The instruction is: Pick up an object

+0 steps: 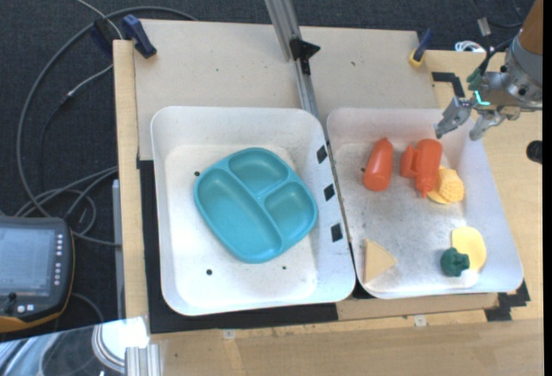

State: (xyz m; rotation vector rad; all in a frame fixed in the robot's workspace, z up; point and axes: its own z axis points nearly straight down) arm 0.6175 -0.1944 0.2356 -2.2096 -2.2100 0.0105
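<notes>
Trouble is most likely to come from crowding in the right bin (492, 193). An orange cylinder (378, 165) stands just beside a red block (423, 166), and the red block touches a round yellow waffle-like piece (447, 187). Fingers coming down on any of these could knock its neighbour, or close on two things at once and lose both. The gripper (467, 122) hovers over the far right rim of that bin, fingers spread apart and holding nothing, so any descent from here lands near the wall, not on an object; it has to travel inward first.

Near the front of the bin, a green lump (454, 262) lies against a pale yellow piece (471, 243), another pair that could shift together. A tan wedge (378, 260) sits alone near the dividing wall, its flat shape offering little to grip. The left bin (172, 279) holds a blue divided plate (255, 203), wide and shallow, likely too broad for the fingers.

Much of the arm is cut off at the right edge, so its wrist angle is hard to judge. Fingertips look small and slightly blurred. What the green lump really is cannot be made out.
</notes>
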